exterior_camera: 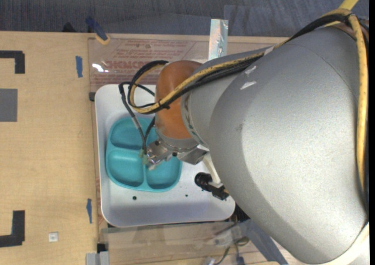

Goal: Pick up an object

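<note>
Teal divided dish point(124, 161) lying in the white bin point(117, 210), left of centre in the frame. The tool point(152, 159) is low over the dish's middle dividers. Whether it is wide or narrow cannot be told.

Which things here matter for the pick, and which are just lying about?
Job:
- teal plastic divided dish
- gripper, at the dish
- shallow white bin holding the dish

Lying about:
- blue tape strip on the bench
- black tape corner mark
</note>
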You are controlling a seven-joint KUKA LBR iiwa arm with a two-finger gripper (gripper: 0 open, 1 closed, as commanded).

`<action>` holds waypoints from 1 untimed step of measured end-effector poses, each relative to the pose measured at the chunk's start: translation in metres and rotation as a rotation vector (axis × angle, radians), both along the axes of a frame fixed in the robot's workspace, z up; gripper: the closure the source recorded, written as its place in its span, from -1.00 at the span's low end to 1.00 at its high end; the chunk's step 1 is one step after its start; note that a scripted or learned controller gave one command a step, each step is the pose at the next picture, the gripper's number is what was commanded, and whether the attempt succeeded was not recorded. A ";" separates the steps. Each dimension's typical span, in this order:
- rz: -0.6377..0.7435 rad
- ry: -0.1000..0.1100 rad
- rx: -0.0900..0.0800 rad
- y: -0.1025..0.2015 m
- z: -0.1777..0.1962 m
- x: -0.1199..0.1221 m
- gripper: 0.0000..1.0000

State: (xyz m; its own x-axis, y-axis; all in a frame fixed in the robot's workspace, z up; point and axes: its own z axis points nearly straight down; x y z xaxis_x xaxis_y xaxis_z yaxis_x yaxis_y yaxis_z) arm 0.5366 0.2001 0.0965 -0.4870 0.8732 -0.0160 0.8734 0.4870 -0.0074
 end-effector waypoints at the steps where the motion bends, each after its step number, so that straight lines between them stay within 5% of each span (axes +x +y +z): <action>1: -0.346 -0.005 0.019 0.018 0.129 -0.035 1.00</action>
State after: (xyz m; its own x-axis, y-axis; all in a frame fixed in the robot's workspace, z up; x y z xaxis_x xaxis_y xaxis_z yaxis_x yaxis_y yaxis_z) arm 0.5020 0.2178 0.2253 -0.1619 0.9868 0.0007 0.9868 0.1619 0.0032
